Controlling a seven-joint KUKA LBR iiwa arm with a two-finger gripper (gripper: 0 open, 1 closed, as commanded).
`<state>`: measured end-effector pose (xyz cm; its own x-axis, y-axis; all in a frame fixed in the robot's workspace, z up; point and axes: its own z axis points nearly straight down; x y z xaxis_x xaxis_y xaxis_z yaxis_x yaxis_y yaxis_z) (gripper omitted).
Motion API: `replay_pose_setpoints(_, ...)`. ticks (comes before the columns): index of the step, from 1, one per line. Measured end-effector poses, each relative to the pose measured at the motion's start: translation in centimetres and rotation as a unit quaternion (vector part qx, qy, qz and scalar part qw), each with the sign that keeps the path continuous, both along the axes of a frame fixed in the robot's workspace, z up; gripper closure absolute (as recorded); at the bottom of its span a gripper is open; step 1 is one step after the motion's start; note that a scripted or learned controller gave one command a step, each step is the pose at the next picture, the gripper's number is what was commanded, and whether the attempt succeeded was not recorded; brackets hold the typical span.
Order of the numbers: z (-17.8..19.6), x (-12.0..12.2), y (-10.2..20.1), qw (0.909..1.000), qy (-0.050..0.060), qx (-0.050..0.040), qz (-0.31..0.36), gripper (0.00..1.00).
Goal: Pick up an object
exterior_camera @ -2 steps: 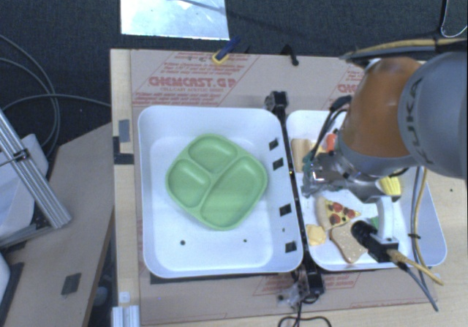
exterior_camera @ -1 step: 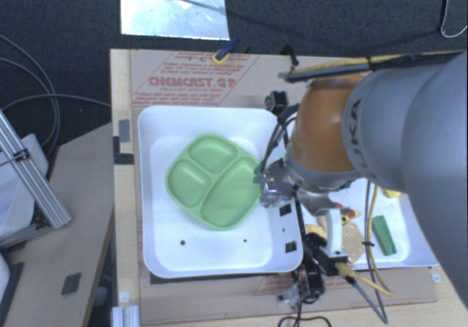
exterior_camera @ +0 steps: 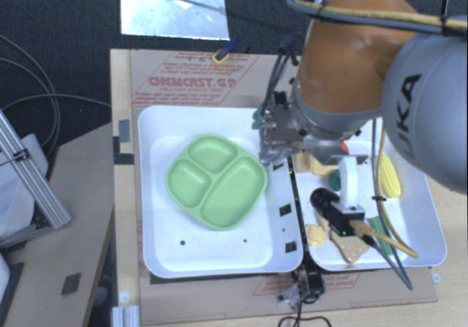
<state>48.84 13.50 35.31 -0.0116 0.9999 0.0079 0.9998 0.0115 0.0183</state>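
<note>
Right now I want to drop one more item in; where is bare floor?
Left bin: free strip along its near edge and left wall around the green plate. Right bin: crowded with small items under the end effector.

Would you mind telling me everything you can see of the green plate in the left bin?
The green plate is pale green, glossy like plastic, with rounded corners and three compartments: one large and two smaller. It lies flat, right side up and turned at an angle, on the floor of the left bin, towards its right half. The gripper is just above its upper right corner.
</note>
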Motion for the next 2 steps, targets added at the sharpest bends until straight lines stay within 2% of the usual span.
replay_pose_setpoints(1,-17.4,4.8,1.4,0.9999,0.012,-0.0049,-0.005,1.0)
replay_pose_setpoints(2,-16.0,12.1,-3.9,0.9999,0.005,-0.0048,-0.007,1.0)
